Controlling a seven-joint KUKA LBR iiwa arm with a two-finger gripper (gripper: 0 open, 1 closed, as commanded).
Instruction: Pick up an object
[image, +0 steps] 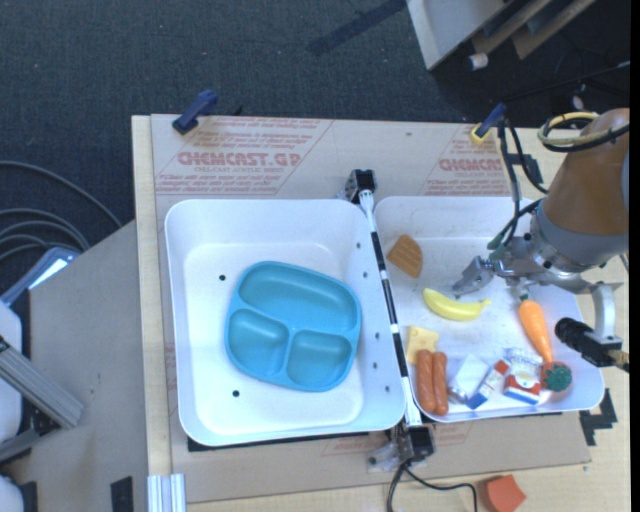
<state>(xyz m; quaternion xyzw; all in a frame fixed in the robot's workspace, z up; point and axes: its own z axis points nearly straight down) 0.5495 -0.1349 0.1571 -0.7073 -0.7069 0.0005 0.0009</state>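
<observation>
Two thin fingers (470, 283) of the gripper (478, 277) hang spread apart over the right bin (440, 212), with nothing between them. They reach down and toward nine o'clock from the grey wrist, which comes in from three o'clock under the orange band of the arm (590, 190).

Just below the fingertips, at about six o'clock from them, lies a yellow banana (455, 305); whether a fingertip touches its upper end I cannot tell. At ten o'clock from the gripper sits a tan, bread-like piece (405, 256), near the bin's left wall. At four o'clock from the gripper an orange carrot (536, 329) lies slanted, its green top (556, 377) toward five o'clock.

Further down, at seven o'clock from the banana, a small yellow block (421, 340) rests just above a pair of reddish sausages (432, 381) lying side by side. Between the sausages and the carrot top lies a cluster of small white, red and blue packets (495, 378).

The left bin (190, 300), at nine o'clock across the dividing rims, holds a blue tray (292, 326) with three compartments. Both bins rest on a brown board (260, 150) printed with red lettering, with a blue clamp (194, 110) at its eleven o'clock corner.
</observation>
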